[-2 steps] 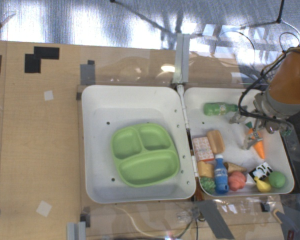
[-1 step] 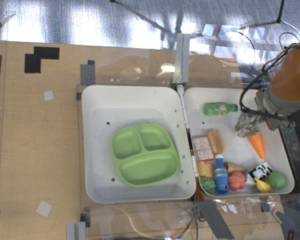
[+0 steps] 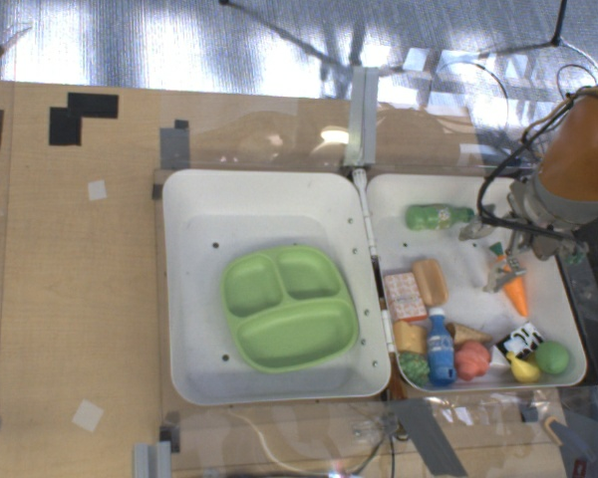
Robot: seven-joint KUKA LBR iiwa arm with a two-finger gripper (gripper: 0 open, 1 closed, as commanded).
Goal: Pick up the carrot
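The step in hand is judged to be the approach and grasp of the small orange plastic carrot with green top (image 3: 515,293). The carrot lies in the right white shallow bin (image 3: 574,312), toward its right side, pointing near-and-right with its green leaf end toward the far-left. The two-finger gripper (image 3: 505,263) sits directly over the leaf end of the carrot. Grey finger parts (image 3: 495,279) show just left of the carrot body, touching or nearly so. Whether the fingers are spread or clamped cannot be told from this view, and the carrot is not seen clearly between them, so no hold is confirmed.

The carrot rests on the bin floor and appears not yet lifted.

Next move, as a judgement: the fingers need to straddle the carrot across its narrow width, close fully, then rise straight up. The body tapers, so a grip near the thick end is less likely to slip.

Surrounding items in the same bin:
- A green plastic bottle lying on its side (image 3: 437,216), far-left of the gripper, apart from it.
- A black-and-white patterned toy (image 3: 519,343), just near of the carrot tip.
- A green round ball (image 3: 552,358) at the near-right corner.

The green divided plastic tray (image 3: 290,308) sits in the left white shallow bin (image 3: 194,267), well apart.
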